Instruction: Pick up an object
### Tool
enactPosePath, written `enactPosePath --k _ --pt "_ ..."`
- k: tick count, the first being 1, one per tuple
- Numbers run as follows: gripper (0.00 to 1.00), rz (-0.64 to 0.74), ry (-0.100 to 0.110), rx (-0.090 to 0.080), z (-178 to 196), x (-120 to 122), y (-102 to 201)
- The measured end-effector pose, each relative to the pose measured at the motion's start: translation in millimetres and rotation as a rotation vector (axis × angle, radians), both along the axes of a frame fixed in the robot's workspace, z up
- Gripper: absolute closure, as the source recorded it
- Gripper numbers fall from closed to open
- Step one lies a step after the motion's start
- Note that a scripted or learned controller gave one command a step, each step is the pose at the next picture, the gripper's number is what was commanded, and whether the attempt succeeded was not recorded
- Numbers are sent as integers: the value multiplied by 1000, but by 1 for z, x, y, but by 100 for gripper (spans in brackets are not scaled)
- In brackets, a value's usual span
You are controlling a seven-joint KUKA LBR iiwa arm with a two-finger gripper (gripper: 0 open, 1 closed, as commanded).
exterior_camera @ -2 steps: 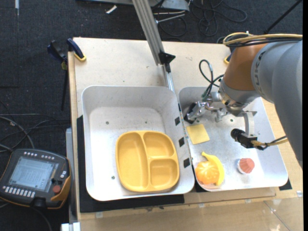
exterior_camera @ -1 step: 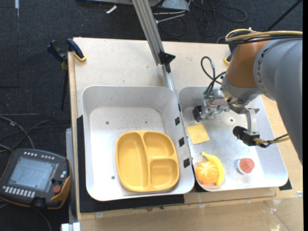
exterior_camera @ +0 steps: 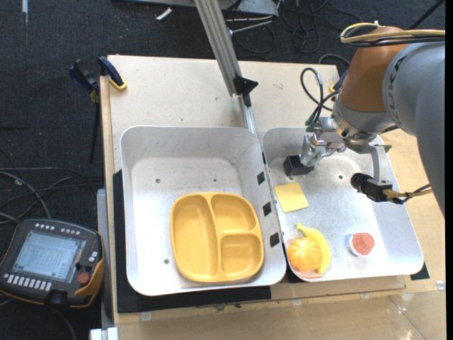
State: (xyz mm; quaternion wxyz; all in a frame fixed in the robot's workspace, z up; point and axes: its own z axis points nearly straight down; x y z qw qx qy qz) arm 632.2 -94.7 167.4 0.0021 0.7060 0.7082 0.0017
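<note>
My gripper (exterior_camera: 297, 165) hangs over the far left part of the right bin (exterior_camera: 396, 225), its dark tip just above the bin floor. A flat pale yellow square (exterior_camera: 291, 197) lies a little nearer than the tip, apart from it. At the bin's near edge sit a yellow and orange banana-like toy (exterior_camera: 309, 251) and a small red and white round piece (exterior_camera: 362, 244). Nothing shows between the gripper's fingers.
The left bin (exterior_camera: 141, 161) holds a yellow divided plate (exterior_camera: 216, 236). A slanted metal pole (exterior_camera: 221, 37) crosses above the bench's far side. A teach pendant (exterior_camera: 49, 257) lies on the floor at left. Cables and a black fitting (exterior_camera: 371, 186) hang over the right bin.
</note>
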Motion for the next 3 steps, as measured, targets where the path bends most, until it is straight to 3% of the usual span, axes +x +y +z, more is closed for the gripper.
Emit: enactPosePath --k 2,3 --pt "100 1 -3 0 105 -5 17" --pt "100 0 1 0 128 -4 17"
